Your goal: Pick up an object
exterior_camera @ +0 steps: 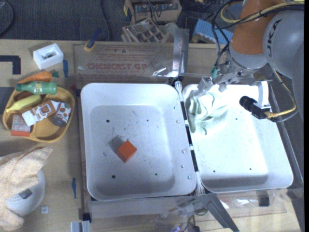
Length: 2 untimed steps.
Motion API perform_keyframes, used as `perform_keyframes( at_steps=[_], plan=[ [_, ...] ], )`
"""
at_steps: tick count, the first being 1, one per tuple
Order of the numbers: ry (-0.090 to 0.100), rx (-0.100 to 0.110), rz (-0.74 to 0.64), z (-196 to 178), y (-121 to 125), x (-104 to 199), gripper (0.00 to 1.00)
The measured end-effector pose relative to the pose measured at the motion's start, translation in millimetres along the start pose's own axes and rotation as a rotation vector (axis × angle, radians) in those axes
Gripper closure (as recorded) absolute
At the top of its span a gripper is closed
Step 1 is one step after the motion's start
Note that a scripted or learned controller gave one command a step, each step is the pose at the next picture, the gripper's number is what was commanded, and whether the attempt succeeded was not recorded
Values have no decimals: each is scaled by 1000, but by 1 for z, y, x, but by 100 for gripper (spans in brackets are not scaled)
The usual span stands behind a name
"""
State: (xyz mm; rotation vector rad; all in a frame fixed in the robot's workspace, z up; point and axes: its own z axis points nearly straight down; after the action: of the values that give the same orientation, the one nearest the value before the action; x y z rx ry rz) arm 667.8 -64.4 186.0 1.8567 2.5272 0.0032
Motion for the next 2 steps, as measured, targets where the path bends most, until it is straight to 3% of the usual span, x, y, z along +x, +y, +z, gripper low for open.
perform_keyframes(
  at_steps=[1,2],
  plan=[
    [0,-2,-37,88,-15,-41,0],
    [-3,-6,-39,76,-14,-42,100]
  ],
)
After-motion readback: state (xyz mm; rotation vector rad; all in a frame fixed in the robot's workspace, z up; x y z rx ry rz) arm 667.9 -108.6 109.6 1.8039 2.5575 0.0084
